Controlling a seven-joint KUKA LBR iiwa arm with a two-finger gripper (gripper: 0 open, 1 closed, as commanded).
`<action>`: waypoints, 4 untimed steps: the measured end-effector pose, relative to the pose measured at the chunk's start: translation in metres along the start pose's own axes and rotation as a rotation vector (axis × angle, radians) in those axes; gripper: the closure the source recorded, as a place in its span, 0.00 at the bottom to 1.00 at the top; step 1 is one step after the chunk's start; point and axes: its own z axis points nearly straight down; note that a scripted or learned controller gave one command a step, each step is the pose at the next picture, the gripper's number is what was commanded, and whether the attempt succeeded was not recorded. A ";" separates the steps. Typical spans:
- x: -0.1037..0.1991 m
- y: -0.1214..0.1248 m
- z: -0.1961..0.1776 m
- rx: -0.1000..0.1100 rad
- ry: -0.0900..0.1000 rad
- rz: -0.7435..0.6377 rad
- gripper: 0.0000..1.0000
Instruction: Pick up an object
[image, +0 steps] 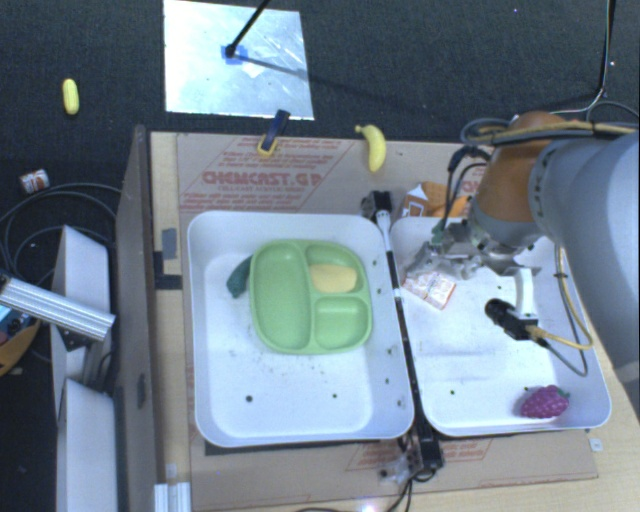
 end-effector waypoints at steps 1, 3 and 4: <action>-0.022 0.031 -0.017 0.004 -0.005 -0.005 0.00; -0.021 0.006 -0.012 0.006 -0.004 -0.003 0.00; 0.001 0.011 -0.013 0.009 -0.004 -0.007 0.00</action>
